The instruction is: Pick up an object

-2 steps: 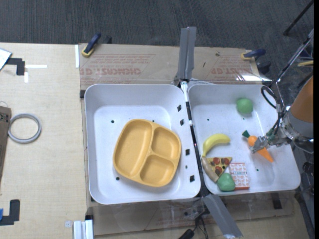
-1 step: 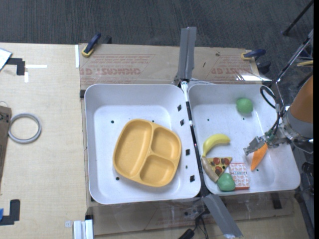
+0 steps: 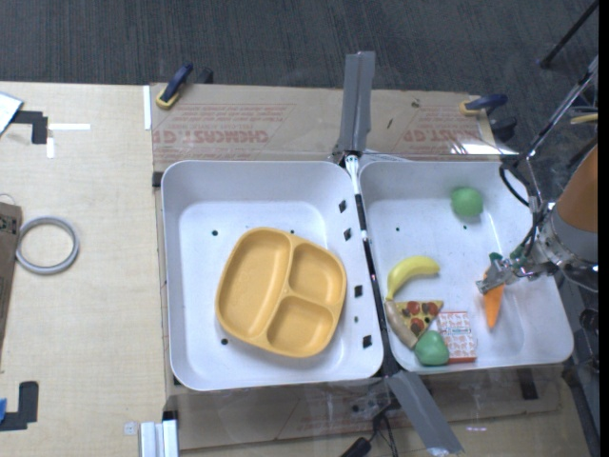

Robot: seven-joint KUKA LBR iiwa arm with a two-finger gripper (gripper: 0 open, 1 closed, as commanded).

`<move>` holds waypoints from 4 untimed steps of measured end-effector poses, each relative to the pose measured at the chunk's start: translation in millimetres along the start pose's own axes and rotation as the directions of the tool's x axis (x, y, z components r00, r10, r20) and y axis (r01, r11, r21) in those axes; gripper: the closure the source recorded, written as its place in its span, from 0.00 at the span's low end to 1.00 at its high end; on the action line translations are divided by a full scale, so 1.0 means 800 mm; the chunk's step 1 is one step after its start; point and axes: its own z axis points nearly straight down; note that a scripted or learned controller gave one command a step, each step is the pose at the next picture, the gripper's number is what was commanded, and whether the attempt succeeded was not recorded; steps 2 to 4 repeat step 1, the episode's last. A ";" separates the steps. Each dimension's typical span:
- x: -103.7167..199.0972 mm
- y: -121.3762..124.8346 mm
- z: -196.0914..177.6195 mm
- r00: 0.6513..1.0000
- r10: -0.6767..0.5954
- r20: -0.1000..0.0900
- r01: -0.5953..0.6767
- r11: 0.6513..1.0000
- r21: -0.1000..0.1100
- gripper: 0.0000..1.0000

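- The tool (image 3: 501,272) sits at the small orange plastic carrot's (image 3: 492,306) top end; I cannot tell its finger state.
- An end-only grip could let the carrot swing or slip out near the right white bin's (image 3: 557,336) wall.

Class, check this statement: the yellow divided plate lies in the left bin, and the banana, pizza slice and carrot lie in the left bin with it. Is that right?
Not quite. The camera view shows the yellow divided plate in the left bin, but the banana, pizza slice and carrot lie in the right bin, not with the plate.
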 end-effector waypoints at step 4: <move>0.019 0.047 -0.135 0.989 0.145 0.009 -0.145 0.989 -0.009 1.00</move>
